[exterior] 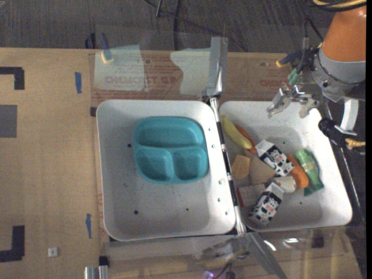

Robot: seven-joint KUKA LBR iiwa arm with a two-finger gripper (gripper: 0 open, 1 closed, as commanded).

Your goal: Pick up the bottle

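Clutter occupies the right bin [343,211], which sits on the counter [46,156] flush against the left bin [110,214] along a shared centre wall. The left bin carries one teal divided tray [170,149], lying flat near its middle. The right bin carries the loose items, grouped from its centre wall to its right wall: a yellow banana [234,131] near the far-left corner, two black-and-white milk cartons [275,158] and [267,204], tan blocks [241,167] between them, and an orange piece [299,178].

The bottle [308,167], judged to be the green item, lies on its side close to the right wall of the right bin, touching the orange piece. Its flat pose puts the long side upward, so a top-down grasp across the narrow body appears the workable approach.

The pincer [293,100] hangs over the far edge of the right bin, apart from every item, and grasps nothing. Its metal fingers [278,104] appear spread, so it is judged released. The pincer is positioned short of the bottle; travel toward the right wall is needed first. The adjacent orange piece may obstruct one finger.
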